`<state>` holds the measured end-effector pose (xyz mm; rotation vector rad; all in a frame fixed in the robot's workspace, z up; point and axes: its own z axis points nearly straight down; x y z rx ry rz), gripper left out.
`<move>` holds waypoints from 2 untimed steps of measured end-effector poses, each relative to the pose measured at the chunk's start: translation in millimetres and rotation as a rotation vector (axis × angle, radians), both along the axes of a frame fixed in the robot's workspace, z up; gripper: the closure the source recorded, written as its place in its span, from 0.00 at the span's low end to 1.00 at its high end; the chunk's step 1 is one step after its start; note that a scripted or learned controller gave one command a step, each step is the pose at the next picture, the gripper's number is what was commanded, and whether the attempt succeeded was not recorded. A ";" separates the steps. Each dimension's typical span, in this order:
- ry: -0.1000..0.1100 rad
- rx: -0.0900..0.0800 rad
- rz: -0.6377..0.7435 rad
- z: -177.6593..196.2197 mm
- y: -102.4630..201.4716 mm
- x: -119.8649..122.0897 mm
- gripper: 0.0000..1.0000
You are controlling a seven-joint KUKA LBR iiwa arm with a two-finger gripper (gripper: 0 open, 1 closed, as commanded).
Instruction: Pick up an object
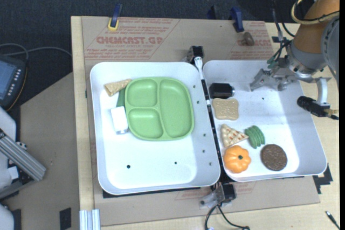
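1. One fixed camera looks down at a slant on the counter (161,29).
2. It stands far enough back to take in the left bin (156,169), the right bin (291,116) and surrounding floor.
3. The arm (315,29) enters from the right.

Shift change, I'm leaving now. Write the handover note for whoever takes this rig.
End effector: above the right bin's far end, nothing visible between its fingers.
Right bin, along its left and near side: black block, bread slice, pizza slice, green vegetable, orange pumpkin, brown round cookie.
Left bin: green divided plate, cracker, white block.
Done: nothing lifted.
Left: pick up one object.
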<state>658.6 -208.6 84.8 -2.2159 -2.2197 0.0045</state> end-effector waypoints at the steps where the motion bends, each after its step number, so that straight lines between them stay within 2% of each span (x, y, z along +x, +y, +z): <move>1: -0.008 -0.003 0.001 15.1 -0.4 2.0 1.00; 2: -0.013 -0.004 -0.001 75.9 6.8 0.2 1.00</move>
